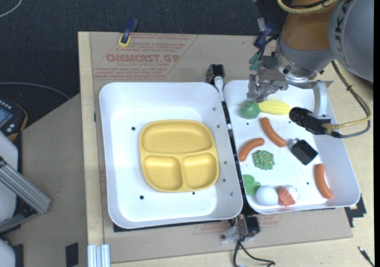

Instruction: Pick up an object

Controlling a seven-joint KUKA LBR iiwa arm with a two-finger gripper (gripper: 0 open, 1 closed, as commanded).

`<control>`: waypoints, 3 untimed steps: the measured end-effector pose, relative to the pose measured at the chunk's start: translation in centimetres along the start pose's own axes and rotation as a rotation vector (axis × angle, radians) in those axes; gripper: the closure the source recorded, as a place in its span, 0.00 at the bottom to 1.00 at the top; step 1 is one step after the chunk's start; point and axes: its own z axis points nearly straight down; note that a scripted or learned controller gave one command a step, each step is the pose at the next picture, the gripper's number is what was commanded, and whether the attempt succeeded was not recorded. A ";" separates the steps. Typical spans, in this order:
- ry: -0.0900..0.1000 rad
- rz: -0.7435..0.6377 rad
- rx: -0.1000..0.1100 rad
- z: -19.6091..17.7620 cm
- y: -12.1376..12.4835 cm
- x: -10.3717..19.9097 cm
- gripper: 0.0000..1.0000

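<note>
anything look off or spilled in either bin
Nothing looks spilled or damaged. The yellow three-compartment plastic tray lies flat in the left white bin. The toy foods lie loose in the right white bin; the hand hangs above a small green toy there.

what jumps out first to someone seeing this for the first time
The yellow divided tray stands out first, lying alone in the left bin. Next comes the big arm with its orange band at the upper right, its gripper down in the right bin, close above a green toy beside a corn cob. Three sausages and other toy foods are scattered in that bin.
</note>
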 end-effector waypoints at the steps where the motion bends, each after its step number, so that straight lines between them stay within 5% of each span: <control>1: -0.001 0.000 0.001 -0.1 -1.4 5.6 1.00; 2: -0.002 0.003 0.001 0.5 -2.3 8.1 1.00; 3: -0.003 0.006 0.002 1.4 -1.9 7.3 1.00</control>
